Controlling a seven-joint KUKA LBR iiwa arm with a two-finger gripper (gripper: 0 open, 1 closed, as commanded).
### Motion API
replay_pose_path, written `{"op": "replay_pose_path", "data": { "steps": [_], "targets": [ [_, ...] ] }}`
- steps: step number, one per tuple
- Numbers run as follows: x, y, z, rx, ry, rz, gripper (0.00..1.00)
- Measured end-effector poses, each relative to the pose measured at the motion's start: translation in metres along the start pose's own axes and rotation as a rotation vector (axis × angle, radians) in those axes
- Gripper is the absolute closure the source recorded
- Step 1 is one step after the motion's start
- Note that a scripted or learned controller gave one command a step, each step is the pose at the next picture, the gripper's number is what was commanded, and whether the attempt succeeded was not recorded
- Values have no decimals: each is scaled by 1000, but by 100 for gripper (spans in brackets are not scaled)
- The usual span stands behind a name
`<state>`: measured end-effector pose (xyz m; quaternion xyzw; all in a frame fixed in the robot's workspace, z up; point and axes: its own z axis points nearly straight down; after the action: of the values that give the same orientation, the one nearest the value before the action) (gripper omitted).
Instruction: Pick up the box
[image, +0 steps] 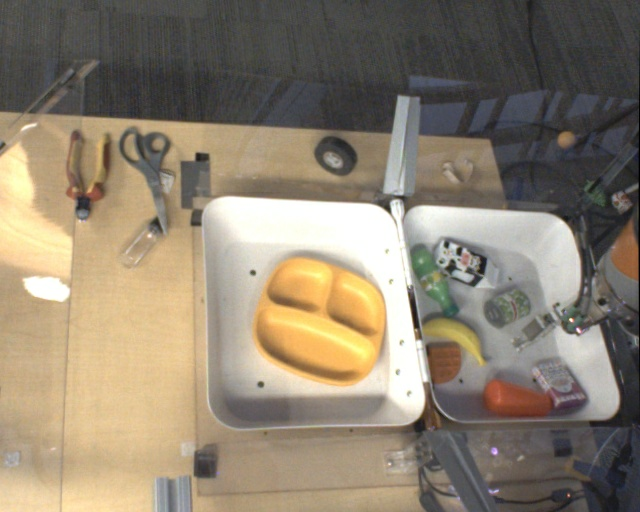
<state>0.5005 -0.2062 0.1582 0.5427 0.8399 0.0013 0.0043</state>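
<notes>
A small pink and purple box (558, 385) lies near the front right corner of the right bin (560, 225). A black-and-white carton (463, 262) lies toward the back of that same bin. My gripper (546, 325) hangs low over the right side of the bin, reaching in from the right edge. It is just above and behind the pink box, to the right of a grey-green can (507, 306). Nothing shows in its grasp.
The right bin also holds a green bottle (432, 280), a banana (455, 335), a brown item (444, 362) and an orange-red vegetable (516, 398). A large yellow loaf-shaped object (320, 318) lies in the left bin (230, 300). Scissors (150, 165), pliers (85, 170) and a tape roll (336, 154) lie on the bench.
</notes>
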Motion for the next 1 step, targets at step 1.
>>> {"op": "replay_pose_path", "data": {
  "steps": [1],
  "targets": [
    [-28,65,71,-3,-2,-110,0]
  ]
}}
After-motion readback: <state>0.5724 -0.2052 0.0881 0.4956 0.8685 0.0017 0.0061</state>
